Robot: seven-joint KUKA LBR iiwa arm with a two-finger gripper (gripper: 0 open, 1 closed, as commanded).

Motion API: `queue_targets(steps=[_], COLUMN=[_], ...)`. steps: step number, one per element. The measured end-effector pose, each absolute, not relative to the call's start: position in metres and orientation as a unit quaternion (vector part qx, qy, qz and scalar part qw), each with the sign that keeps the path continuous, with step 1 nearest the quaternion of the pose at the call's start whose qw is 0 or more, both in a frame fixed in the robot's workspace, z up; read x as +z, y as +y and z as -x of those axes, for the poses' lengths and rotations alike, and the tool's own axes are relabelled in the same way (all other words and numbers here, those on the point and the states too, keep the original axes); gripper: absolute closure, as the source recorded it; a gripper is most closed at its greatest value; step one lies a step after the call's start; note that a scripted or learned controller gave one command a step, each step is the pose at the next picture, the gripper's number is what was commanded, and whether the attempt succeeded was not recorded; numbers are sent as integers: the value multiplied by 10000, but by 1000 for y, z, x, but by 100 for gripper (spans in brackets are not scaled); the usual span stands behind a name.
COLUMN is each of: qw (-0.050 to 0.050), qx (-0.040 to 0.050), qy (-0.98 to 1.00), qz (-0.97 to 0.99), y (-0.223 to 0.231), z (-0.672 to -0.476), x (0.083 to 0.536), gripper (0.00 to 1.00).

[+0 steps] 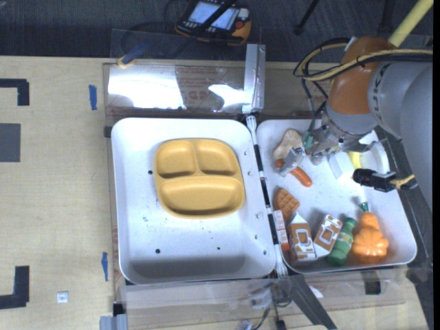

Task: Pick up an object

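Note:
My gripper (307, 150) hangs low over the upper left part of the right bin (405, 253), with the grey arm and its orange band (354, 88) reaching in from the upper right. A beige bread-like piece (288, 141) lies just to the gripper's left, touching or nearly touching it. A small red-orange sausage (301, 177) lies just below the gripper. A brown waffle (286, 201) sits lower, by the bin's left wall.
Along the right bin's front lie two small cartons (300, 240) (328, 232), a green bottle (342, 240) and an orange pumpkin-like toy (370, 238). A yellow piece (355, 159) lies under the arm. The left bin (137, 253) holds a yellow divided plate (199, 177).

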State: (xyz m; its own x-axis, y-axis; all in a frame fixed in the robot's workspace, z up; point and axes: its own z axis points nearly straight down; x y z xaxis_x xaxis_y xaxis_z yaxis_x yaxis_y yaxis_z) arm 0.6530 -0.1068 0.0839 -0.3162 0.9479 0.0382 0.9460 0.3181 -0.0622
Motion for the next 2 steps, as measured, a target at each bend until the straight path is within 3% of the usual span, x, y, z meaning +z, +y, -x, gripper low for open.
queue_targets(steps=[1, 2], qw=[223, -26], qx=[189, -11], qy=[-8101, -8239], qz=[5855, 5667], y=[-116, -68], z=[-654, -668], x=[95, 186], gripper=[100, 100])
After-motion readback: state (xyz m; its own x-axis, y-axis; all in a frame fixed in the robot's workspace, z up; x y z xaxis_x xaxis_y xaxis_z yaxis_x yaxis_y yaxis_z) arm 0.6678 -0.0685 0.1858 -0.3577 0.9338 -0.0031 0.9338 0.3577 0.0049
